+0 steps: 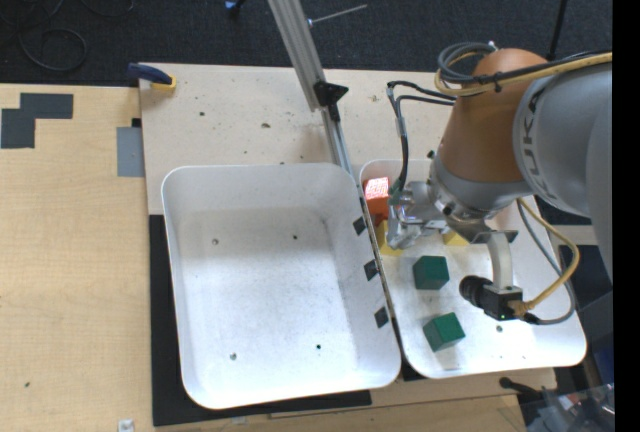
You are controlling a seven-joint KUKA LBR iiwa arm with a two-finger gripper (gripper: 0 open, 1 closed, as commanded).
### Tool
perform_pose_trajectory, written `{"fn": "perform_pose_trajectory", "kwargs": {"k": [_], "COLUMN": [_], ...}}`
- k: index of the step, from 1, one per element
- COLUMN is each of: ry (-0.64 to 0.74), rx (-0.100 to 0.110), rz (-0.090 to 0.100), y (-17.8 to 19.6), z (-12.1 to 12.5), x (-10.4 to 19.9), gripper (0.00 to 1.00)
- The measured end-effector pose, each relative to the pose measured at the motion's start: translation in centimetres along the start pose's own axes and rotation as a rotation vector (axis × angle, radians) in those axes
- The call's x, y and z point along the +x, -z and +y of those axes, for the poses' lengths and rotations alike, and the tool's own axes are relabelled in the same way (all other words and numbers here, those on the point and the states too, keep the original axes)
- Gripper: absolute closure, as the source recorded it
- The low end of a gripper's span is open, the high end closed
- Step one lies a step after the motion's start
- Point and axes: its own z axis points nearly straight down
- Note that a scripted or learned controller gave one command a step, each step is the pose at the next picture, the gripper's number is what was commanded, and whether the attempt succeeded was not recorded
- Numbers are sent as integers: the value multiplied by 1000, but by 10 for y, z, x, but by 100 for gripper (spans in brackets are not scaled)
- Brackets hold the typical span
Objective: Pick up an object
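Observation:
My gripper [399, 232] hangs low over the far left part of the right bin [540, 345], close to the wall shared with the left bin. An orange-red block [376, 196] stands just beyond it against that wall. A dark green cube [431, 272] lies just in front of the gripper, and a second green block [443, 330] sits nearer the bin's front. Small yellow pieces [455, 240] peek out beside the gripper, partly hidden by the wrist. The arm's orange band [485, 130] covers the back of the bin.
The left bin [200, 210] lies alongside, with black clips [371, 269] on the shared wall. A slanted aluminium bar [297, 30] rises behind the bins. Cables [545, 295] and a black fitting [490, 298] hang from the wrist over the right bin.

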Motion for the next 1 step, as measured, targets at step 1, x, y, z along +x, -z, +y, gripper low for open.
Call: {"fn": "perform_pose_trajectory", "kwargs": {"k": [1], "ry": [1], "rx": [0], "rz": [1], "y": [5], "z": [18], "x": [46], "gripper": [100]}}
